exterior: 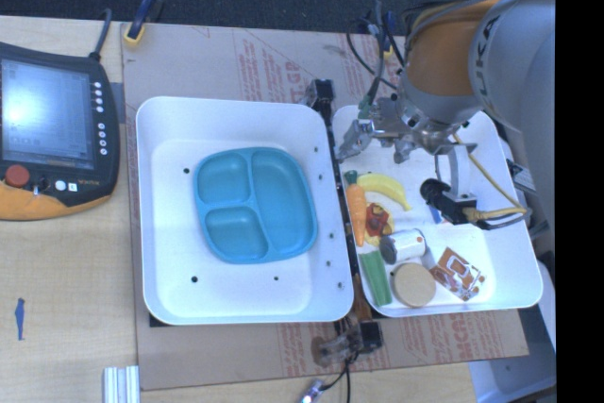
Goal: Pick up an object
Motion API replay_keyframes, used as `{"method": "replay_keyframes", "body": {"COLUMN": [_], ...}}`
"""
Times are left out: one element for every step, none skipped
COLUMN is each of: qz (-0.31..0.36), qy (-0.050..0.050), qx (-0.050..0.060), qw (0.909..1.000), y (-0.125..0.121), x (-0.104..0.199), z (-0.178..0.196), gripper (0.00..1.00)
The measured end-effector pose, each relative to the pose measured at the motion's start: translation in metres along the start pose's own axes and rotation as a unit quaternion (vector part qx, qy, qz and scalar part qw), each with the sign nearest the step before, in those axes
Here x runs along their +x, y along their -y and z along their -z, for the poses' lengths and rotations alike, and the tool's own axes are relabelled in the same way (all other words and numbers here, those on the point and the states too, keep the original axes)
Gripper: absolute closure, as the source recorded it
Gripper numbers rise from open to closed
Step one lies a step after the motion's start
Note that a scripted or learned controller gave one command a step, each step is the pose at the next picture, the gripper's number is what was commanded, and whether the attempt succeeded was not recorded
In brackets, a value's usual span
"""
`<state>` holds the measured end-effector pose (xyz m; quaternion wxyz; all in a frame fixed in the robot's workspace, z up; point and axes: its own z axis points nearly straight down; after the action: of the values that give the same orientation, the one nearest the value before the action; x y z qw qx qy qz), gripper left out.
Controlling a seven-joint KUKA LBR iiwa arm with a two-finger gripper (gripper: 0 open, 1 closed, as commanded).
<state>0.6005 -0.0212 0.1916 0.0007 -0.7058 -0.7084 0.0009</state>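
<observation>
Your tool (392,139) hangs over the far end of the right bin (514,293), under the arm's orange band (444,42); from this slanted view you cannot tell how it is set, and nothing shows pinched in it. The things to pick lie in that same bin, toward its near-left side. A yellow banana (385,189) lies just below the tool, with an orange carrot (356,208) beside it along the bin's left wall. A small red item (377,220) touches the carrot. Nearer you sit a white can (404,245), a green stick (375,277), a tan round disc (413,284) and a red-and-white packet (460,274). The left bin (170,288) holds a blue divided plate (255,203). A teach pendant (52,132) rests on the table (57,297) at the left.
</observation>
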Motion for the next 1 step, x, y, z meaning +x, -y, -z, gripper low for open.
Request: {"method": "replay_keyframes", "body": {"qz": [0.000], "qy": [0.000], "qx": [0.001], "qw": [1.0000], "y": [0.0952], "x": [0.0075], "z": [-0.0004], "gripper": [0.00]}}
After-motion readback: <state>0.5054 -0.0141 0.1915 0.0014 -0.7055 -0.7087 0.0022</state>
